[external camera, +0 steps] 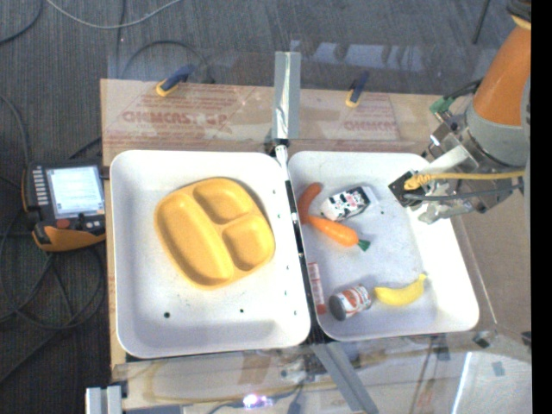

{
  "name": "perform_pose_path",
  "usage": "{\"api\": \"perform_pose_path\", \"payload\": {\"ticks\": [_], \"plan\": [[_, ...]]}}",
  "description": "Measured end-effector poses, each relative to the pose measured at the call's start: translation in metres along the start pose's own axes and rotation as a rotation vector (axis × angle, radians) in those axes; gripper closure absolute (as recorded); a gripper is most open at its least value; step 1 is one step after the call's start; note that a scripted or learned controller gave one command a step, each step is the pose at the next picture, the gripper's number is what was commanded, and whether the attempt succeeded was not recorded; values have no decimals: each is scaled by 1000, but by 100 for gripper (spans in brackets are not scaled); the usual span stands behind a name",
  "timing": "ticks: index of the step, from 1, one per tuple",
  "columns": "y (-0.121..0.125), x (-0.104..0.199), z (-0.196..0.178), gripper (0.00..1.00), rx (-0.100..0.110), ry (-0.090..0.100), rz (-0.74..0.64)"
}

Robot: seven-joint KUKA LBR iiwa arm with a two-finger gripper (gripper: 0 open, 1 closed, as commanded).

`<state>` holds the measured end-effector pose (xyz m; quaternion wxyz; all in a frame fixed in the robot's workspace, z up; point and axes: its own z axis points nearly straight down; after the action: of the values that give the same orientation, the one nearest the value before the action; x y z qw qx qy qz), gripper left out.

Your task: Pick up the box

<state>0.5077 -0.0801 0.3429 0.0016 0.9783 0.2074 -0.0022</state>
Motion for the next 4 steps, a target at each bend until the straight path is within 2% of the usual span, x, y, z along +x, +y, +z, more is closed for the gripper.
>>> {"api": "perform_pose_path", "payload": {"ticks": [1, 2, 3, 4], "plan": [[0, 0, 0, 0, 0, 0, 0], [-47, -6, 161, 0, 4, 0, -219], [-47, -6, 153, 100, 7, -5, -220], [55, -6, 182, 100, 3, -2, -243]]}}
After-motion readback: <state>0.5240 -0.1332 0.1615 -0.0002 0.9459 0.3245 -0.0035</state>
